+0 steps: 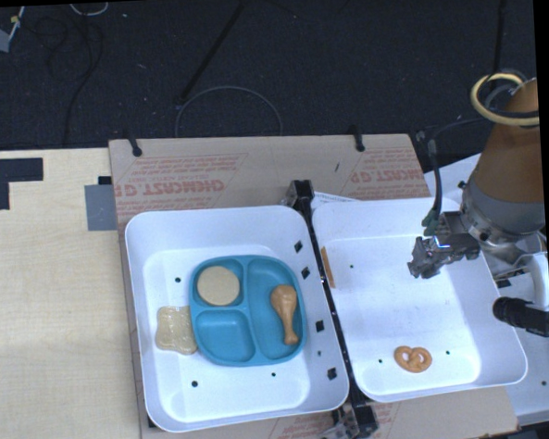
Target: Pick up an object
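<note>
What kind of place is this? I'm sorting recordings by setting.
Most likely a robotics lab bench set up for grasping trials: a robot arm reaches over two white bins, toy food sits on a blue tray, and loose cables lie on dark carpet behind.

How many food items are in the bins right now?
4. A pretzel lies in the right bin. In the left bin, a cookie and drumstick sit on the blue tray, with a cracker beside it.

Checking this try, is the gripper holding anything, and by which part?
Nothing is visibly held: the gripper hangs above the right bin, apart from the pretzel.
</note>
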Controlling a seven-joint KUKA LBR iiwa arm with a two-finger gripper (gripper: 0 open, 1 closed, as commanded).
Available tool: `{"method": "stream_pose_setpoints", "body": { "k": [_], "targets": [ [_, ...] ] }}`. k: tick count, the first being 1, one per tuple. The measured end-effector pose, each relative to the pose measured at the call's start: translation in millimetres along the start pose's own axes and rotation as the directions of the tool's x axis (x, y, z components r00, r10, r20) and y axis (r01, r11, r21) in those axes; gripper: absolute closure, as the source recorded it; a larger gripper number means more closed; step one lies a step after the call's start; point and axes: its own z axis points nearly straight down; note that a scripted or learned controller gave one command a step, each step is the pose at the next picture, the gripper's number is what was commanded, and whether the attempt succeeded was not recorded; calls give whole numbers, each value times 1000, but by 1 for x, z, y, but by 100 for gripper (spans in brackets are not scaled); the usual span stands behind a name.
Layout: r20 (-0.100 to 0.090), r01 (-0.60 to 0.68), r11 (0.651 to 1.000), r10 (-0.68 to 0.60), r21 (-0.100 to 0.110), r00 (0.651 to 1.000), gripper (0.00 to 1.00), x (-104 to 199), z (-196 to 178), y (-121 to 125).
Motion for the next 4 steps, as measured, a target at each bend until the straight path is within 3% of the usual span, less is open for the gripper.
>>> {"method": "stream_pose_setpoints", "body": {
  "k": [4],
  "targets": [
    [2, 0, 1000, 0, 3, 1000, 100, 200, 32, -24]
  ]
}}
